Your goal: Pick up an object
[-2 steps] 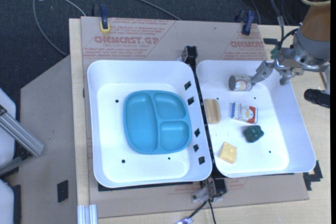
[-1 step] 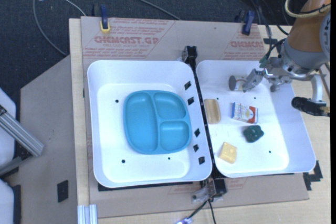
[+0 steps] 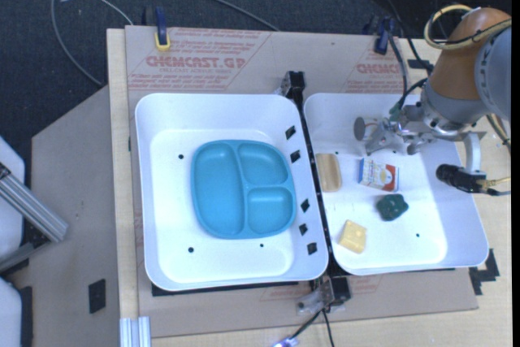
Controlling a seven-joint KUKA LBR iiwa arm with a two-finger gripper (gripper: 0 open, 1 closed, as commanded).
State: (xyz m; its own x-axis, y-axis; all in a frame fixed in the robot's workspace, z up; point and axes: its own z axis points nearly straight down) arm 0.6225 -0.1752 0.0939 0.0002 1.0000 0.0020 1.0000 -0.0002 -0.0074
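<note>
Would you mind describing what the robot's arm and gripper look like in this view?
The arm is grey and rounded, with a broad orange band above the wrist. A yellowish cable loops beside the band. The gripper is a small metallic grey assembly with dark fittings, and a black part projects below the wrist.

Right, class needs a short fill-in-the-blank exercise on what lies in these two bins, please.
1. The blue divided tray lies in the ____ bin.
2. The dark green object lies in the ____ bin.
3. The divided tray has ____ compartments.
4. The small carton lies between the tan block and the ____ object.

Missing words: left; right; three; green
</note>
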